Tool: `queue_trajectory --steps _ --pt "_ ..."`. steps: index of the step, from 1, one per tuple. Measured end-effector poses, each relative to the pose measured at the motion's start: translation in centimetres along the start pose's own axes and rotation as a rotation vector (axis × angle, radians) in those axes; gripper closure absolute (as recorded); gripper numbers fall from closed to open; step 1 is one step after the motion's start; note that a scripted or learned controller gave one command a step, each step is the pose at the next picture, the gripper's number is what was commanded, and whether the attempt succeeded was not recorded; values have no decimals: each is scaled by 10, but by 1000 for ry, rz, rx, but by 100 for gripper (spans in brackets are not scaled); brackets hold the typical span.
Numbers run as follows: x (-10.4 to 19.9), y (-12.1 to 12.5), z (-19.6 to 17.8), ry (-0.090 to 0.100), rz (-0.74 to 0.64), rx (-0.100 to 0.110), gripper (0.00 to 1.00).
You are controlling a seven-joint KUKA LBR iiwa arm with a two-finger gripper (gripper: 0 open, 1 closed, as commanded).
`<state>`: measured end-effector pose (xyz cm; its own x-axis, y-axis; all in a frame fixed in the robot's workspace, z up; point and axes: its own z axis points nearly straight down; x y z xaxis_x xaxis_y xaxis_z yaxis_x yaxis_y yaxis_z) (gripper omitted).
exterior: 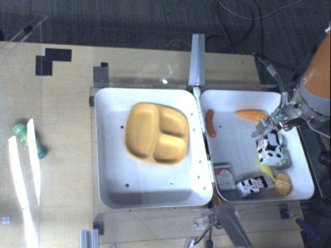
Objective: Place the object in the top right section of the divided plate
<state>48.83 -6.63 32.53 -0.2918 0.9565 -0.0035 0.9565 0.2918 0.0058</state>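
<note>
A yellow divided plate [155, 133] lies in the left bin [111, 190], with nothing in any of its three sections; its top right section [173, 121] is bare. My gripper [270, 124] hangs over the right side of the right bin [230, 103]. It is just below the tip of an orange carrot [251, 115] and directly above a black-and-white cow-patterned carton [273, 152]. I see nothing clearly held in it.
The right bin also holds a red sausage [210, 124] by its left wall, a small red-and-white box [223, 176], a toppled dark carton [254, 185], a yellow piece [265, 170] and a tan waffle-like cookie [282, 184]. A green toy [23, 133] lies far left on the bench.
</note>
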Motion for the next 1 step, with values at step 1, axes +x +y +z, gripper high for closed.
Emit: queue_trajectory --steps 1 --pt "74 22 40 2 76 2 100"
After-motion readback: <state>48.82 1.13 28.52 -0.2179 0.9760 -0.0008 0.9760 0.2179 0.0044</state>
